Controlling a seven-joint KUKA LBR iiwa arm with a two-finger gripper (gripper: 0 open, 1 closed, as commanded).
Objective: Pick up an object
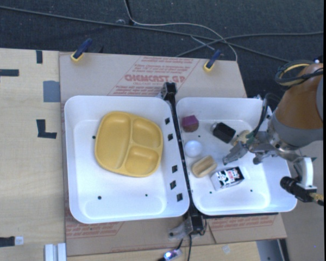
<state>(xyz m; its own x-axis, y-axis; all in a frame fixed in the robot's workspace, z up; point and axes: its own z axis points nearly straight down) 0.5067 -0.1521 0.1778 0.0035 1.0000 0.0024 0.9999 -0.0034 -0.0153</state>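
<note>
You have the arm reaching in from the right, its gripper (pixel 240 148) low over the right bin (pixel 261 200), and that bin is where every candidate for the pick lies. The two fingers stand a little apart with nothing between them, so the claw is empty. The small things sit clustered in the bin's left half, probably because they were tipped in loose: a purple block (pixel 190 123) farthest from you, a black block (pixel 224 131) just right of it, a white ball (pixel 193 148) near the dividing wall, a tan block (pixel 203 166) nearer, and a black-and-white printed card or packet (pixel 228 177) just below the fingertips (its print is too small to read). The closest picks look to be that packet and the black block, each just beside the fingers. The left bin (pixel 81 200) holds a yellow divided tray (pixel 129 143), lying flat and well apart from the gripper. Red lettering on the cardboard sheet (pixel 152 75) under the bins is partly legible, seemingly "CHEMCAST GP"; I would not swear to it. Two yellow-tipped clamps (pixel 81 49) pin that sheet at its far edge.
</note>
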